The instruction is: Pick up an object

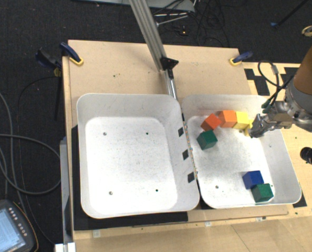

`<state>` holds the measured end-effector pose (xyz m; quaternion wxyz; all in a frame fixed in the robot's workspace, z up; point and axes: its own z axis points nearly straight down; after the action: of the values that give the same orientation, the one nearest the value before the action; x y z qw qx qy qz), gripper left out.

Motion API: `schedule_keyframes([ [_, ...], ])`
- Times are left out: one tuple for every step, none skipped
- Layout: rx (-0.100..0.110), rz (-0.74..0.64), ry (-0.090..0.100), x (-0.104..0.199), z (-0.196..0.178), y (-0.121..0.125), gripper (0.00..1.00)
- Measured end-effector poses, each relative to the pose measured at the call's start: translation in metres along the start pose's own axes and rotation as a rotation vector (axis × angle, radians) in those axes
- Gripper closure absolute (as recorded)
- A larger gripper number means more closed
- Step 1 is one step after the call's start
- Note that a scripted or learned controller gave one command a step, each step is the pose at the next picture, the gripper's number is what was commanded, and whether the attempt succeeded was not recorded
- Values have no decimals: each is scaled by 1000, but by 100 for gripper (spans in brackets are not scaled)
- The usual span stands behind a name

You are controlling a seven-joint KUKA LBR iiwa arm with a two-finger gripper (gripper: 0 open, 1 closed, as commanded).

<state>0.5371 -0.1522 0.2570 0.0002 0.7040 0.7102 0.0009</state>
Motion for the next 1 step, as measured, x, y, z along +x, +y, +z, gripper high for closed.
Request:
schedule_keyframes([
  [1,0,1,57,-5,-3,100],
])
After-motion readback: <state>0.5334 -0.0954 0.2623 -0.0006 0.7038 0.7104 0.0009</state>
